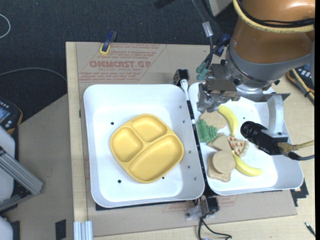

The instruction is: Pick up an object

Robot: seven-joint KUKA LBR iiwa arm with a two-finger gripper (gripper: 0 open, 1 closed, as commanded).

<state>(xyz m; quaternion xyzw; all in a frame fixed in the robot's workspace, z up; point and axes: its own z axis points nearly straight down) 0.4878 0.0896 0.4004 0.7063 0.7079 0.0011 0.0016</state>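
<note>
- Fingers of the end effector (210, 100) are blurred, so its state cannot be told.
- Yellow banana (229, 118) lies partly hidden beneath the arm (272, 29).

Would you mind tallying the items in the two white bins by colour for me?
Yellow: 3 - the yellow three-compartment plastic plate, the upper yellow toy banana, the lower yellow toy banana
Green: 1 - the green knobbly plastic toy
Tan: 3 - the round tan toy cookie, the tan piece above it, the tan toy pizza slice
Total: 7
</note>
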